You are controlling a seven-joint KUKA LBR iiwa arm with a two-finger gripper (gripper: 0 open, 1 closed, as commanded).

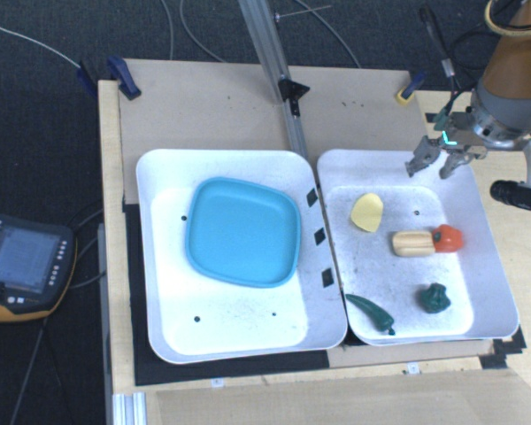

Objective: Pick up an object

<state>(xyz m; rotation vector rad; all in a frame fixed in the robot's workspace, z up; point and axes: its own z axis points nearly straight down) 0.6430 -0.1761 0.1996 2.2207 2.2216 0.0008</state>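
My claw [434,161] hangs with its two fingers spread apart and nothing between them, over the far rim of the right bin [487,264], close to that bin's far right corner. Below it in the same bin lie a yellow piece [366,212], a tan block [412,243] touching a red-orange piece [449,238], a dark green lump [434,298] and a green pepper [371,312] at the near left edge, with bare floor between claw and yellow piece. The left bin [164,317] holds a blue plate [244,231], well apart from my claw.
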